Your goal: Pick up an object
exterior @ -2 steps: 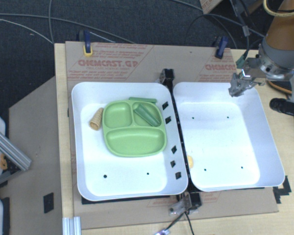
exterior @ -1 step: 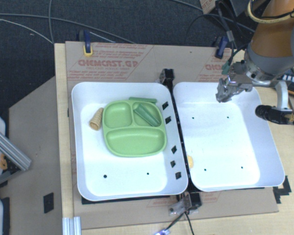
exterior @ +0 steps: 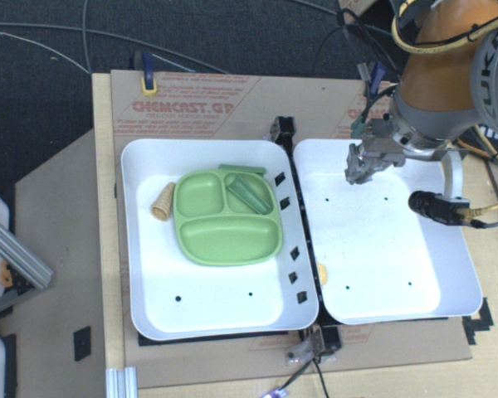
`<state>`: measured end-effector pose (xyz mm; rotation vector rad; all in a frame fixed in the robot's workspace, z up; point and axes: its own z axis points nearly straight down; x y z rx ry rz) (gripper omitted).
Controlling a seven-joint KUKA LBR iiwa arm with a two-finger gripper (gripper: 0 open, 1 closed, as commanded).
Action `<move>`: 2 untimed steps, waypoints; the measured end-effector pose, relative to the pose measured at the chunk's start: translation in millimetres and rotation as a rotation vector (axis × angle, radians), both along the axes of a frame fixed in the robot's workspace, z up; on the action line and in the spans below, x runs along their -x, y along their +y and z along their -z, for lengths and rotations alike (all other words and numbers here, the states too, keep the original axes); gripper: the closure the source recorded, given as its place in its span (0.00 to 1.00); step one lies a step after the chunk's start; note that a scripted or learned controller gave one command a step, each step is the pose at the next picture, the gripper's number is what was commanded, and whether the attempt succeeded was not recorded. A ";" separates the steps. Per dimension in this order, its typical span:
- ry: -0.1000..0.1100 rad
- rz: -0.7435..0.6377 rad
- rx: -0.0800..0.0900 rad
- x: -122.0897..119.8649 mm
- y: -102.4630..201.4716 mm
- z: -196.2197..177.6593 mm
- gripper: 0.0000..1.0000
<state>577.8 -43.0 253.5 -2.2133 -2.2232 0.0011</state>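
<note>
Objects for picking lie in the left bin (exterior: 141,247): a green divided plate (exterior: 228,218), a green piece (exterior: 251,193) in its upper right compartment, a small cone (exterior: 163,201) just beside its left edge. We note the gripper (exterior: 358,172) over the right bin (exterior: 398,297), apart from them all; its state we cannot tell. Nothing lifted; we judge the whole pick remains.

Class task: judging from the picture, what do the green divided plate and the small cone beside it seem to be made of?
Green divided plate: likely moulded plastic; even colour, smooth matte surface, rounded ridges. Small cone: tan, faintly ribbed, looks like a wafer ice-cream cone, probably a plastic toy; too small to be sure.
</note>
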 end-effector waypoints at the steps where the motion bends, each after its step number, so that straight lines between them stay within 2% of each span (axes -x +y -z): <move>1: 0.000 -0.002 -0.001 15.1 56.8 -3.2 1.00; 2: 0.000 -0.002 0.000 33.2 107.0 -4.9 1.00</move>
